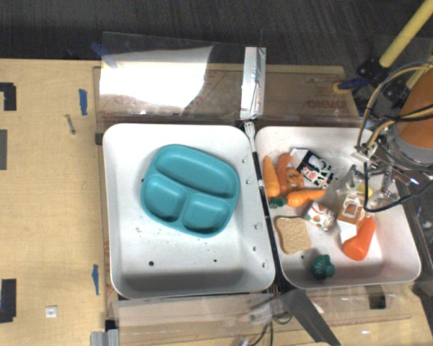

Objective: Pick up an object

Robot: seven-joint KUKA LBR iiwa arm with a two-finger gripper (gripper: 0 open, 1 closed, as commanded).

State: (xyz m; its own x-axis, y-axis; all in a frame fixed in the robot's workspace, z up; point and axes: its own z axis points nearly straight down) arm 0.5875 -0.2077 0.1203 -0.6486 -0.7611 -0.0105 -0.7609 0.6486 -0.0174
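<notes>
The claw (368,182) hovers near the right bin's (411,262) far right corner; whether it grips anything I cannot tell. Best descend squarely onto one isolated toy, such as the orange carrot (359,240).

A light wooden bench (36,215) carries two shallow white bins side by side. The right bin (400,262) sits directly beneath the claw (372,182); the left bin (123,215) lies well to the claw's left, touching the first.
</notes>
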